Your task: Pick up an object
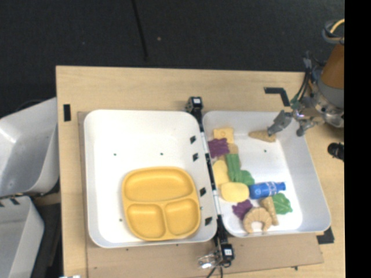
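Observation:
My gripper hangs over the back right corner of the right bin, its two fingers spread open with nothing between them. A flat tan piece lies on the bin floor just left of the left fingertip; whether they touch is unclear. Along the bin's left side sits a pile of toy foods: a tan cracker, a purple piece, a green piece, a yellow lump, a blue bottle, a green leaf and a tan ring-shaped piece.
The left bin holds a yellow divided plate at its front. Black clips mark the seam between the bins. The arm's orange band is at the right edge. A white object stands off the bench's left side.

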You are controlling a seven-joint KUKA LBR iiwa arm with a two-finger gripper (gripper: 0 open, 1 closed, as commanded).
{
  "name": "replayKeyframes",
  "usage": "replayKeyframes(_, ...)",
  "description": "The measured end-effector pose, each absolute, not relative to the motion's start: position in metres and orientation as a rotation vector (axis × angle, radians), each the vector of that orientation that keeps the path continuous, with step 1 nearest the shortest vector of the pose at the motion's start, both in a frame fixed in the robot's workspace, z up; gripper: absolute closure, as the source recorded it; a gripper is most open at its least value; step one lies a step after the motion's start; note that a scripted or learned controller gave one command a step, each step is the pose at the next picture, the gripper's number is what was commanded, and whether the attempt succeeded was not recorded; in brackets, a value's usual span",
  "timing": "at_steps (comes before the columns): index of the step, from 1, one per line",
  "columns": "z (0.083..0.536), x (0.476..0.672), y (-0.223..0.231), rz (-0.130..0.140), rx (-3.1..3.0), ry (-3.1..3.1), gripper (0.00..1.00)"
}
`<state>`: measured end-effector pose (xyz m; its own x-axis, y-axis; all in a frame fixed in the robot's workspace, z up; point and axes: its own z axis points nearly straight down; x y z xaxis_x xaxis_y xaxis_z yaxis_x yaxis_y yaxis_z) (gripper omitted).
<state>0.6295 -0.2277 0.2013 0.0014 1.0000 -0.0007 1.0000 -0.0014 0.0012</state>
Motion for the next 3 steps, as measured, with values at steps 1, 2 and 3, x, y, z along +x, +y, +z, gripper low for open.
replayKeyframes(1,0.221,0.627,-0.222,-0.004,2.224,2.22,0.0)
replayKeyframes(2,0.238,0.625,-0.215,-0.004,2.224,2.218,0.0)
replayKeyframes(3,0.258,0.622,-0.21,-0.004,2.224,2.219,0.0)
